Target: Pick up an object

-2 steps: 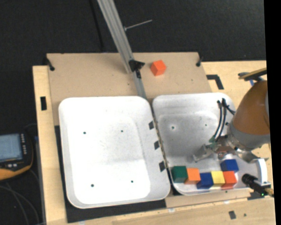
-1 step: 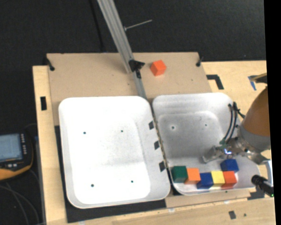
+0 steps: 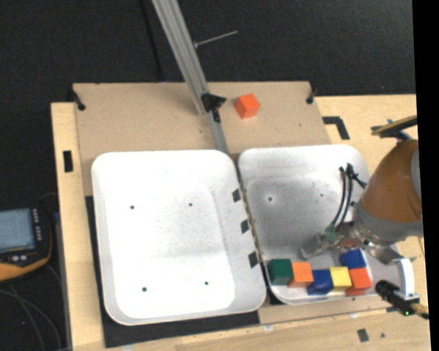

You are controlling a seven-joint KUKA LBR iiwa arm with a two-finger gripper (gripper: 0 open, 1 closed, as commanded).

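jaws (image 3: 331,240) hang low over the right bin (image 3: 292,167), near its front right part, at the end of the grey arm (image 3: 393,199) with its orange band that comes in from the right. whether they are released or clenched i cannot tell; the metal parts there are small and blurred, and no block is seen between them.

just below the jaws, toward the front rim of the bin, lies a tight cluster of blocks: a green block (image 3: 280,270) to the lower left of the jaws, an orange block (image 3: 302,273) almost straight below them, a blue block (image 3: 320,281) beside that, a yellow block (image 3: 340,277) to the lower right, a red-orange block (image 3: 360,277) further right, and a second blue block (image 3: 352,259) closest on the right side. the cluster is pressed against the front wall and corner, so little room is left on that side.

above and left of the jaws the bin floor is bare and open up to the back rim. far left of the jaws sits the left bin (image 3: 171,232), its edge touching the right bin's edge. well above the jaws, on the bench (image 3: 143,116) behind the bins, rests a lone orange cube (image 3: 247,106).
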